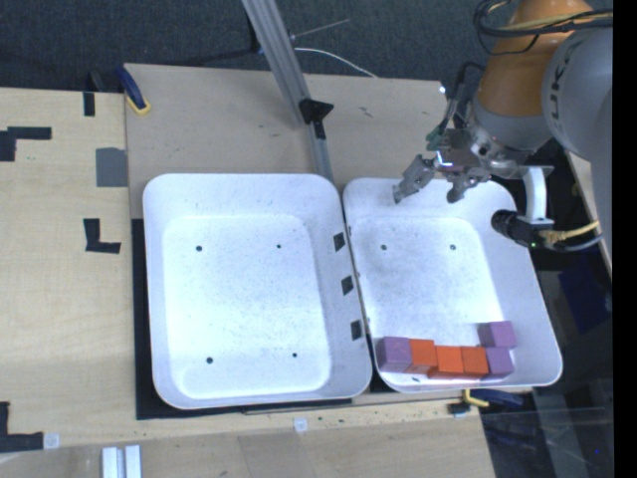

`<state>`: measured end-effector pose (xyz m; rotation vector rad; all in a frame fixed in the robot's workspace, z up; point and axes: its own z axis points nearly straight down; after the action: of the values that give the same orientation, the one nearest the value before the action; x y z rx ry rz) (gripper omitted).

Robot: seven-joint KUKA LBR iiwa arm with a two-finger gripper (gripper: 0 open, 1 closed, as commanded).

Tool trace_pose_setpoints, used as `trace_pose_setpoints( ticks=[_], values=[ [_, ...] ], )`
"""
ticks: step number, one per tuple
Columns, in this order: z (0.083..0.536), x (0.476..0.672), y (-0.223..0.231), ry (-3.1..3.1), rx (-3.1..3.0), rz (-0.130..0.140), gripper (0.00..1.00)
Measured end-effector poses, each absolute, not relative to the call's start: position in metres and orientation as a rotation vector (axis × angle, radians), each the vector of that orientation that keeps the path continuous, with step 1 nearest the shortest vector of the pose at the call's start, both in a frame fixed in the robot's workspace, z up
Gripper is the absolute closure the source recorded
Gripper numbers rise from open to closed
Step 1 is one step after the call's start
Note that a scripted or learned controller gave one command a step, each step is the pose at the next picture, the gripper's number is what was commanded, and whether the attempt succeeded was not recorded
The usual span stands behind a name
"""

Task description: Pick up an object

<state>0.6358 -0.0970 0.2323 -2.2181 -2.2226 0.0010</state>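
Hovering with fingers spread and nothing between them, the hand [431,189] hangs over the right bin's [518,267] far rim on the bench [60,297]

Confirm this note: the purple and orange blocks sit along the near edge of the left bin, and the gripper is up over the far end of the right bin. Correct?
Not quite. The camera view shows the purple and orange blocks along the near edge of the right bin, not the left bin. The gripper is indeed over the right bin's far end.
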Motion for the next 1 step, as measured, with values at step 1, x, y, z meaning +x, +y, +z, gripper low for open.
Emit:
trace_pose_setpoints(
  ticks=[1],
  values=[
    [0.2446,0.6425,-0.0564,-2.227,-2.215,-0.002,0.0]
  ],
)
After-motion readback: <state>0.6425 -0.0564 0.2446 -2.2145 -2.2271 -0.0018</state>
